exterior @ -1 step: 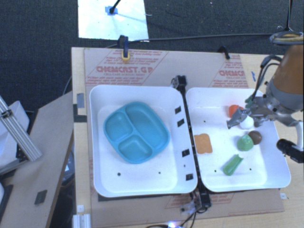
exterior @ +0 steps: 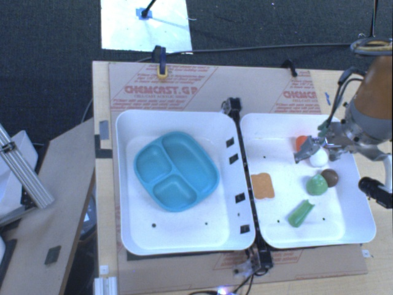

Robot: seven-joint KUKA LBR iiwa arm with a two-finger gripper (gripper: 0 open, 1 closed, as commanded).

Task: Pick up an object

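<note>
- Camera view: arm enters from the right, orange band up, wrist bent down over the right bin.
- Pincer sits low at the bin's upper right, fingers apart, nothing between them.
- White object just beside the tips, orange-red object next to it.
- Green round piece, brown piece, green long piece, orange flat piece lie loose in the bin.
- Blue divided plate in the left bin on the desk.
</note>
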